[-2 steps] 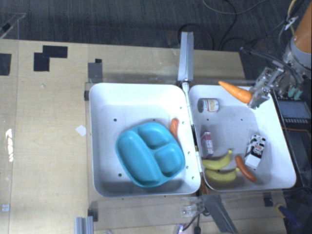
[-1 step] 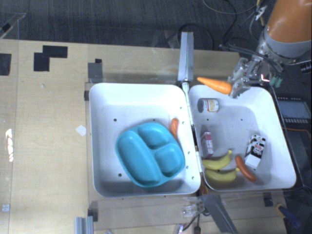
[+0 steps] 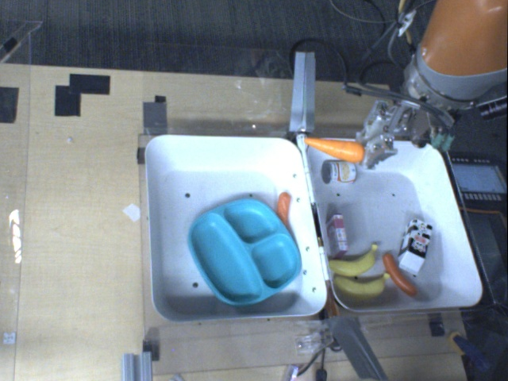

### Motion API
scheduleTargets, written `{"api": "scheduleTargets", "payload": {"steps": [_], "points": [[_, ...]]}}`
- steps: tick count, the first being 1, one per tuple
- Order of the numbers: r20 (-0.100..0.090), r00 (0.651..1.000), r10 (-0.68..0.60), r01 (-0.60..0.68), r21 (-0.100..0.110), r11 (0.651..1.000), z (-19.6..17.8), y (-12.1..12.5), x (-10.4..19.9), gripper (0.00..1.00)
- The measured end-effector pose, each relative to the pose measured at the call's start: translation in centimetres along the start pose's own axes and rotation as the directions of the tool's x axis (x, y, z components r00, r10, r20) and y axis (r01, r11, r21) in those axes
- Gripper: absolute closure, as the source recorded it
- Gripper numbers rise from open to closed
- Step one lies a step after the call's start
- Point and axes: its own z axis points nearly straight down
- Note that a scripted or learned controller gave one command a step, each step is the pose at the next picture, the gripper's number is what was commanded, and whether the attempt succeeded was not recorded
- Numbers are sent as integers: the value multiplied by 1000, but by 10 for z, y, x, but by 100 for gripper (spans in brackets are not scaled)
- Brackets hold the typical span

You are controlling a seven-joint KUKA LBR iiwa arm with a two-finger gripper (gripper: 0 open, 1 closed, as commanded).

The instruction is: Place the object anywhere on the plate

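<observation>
An orange carrot (image 3: 333, 148) hangs level above the back left corner of the right bin, its thin tip reaching over the divider between the bins. My gripper (image 3: 371, 151) is shut on the carrot's thick right end. The blue three-compartment plate (image 3: 244, 249) lies in the left bin (image 3: 171, 213), forward and left of the carrot, with nothing in its compartments.
A small orange piece (image 3: 283, 206) lies against the plate's back right rim. The right bin (image 3: 448, 213) holds a small tin (image 3: 343, 171), a dark little bottle (image 3: 337, 233), two bananas (image 3: 359, 275), a sausage (image 3: 399, 275) and a small carton (image 3: 417, 241). A metal post (image 3: 302, 90) stands behind the divider.
</observation>
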Motion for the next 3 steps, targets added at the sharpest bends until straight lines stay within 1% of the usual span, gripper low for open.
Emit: {"api": "scheduleTargets", "payload": {"steps": [1, 2, 3], "points": [[-1, 988, 157, -157, 1, 988, 3, 5, 71, 100], [-4, 998, -60, 60, -1, 998, 135, 33, 6, 100], [-2, 998, -60, 60, -1, 998, 134, 33, 6, 0]]}}
